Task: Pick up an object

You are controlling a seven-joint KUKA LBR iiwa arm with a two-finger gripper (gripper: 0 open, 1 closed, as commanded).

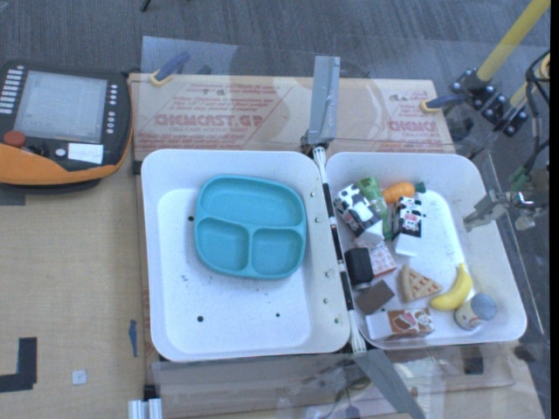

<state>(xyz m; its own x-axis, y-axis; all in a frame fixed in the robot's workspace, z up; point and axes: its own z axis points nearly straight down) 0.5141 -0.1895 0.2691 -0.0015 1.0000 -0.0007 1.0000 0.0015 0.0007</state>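
Note:
The right bin holds several small objects. A black-and-white cow-patterned toy lies near its back left, with a green piece and an orange ball behind it. A black-and-white box stands in the middle. Nearer the front lie a black block, a pizza slice toy, a brown block, a banana, a flat printed packet and a round blue-grey piece.
The left bin carries a teal divided plate. A teach pendant lies on the bench at far left. Cardboard and a grey upright strip stand behind the bins. A yellow pole and clamps are at the right.

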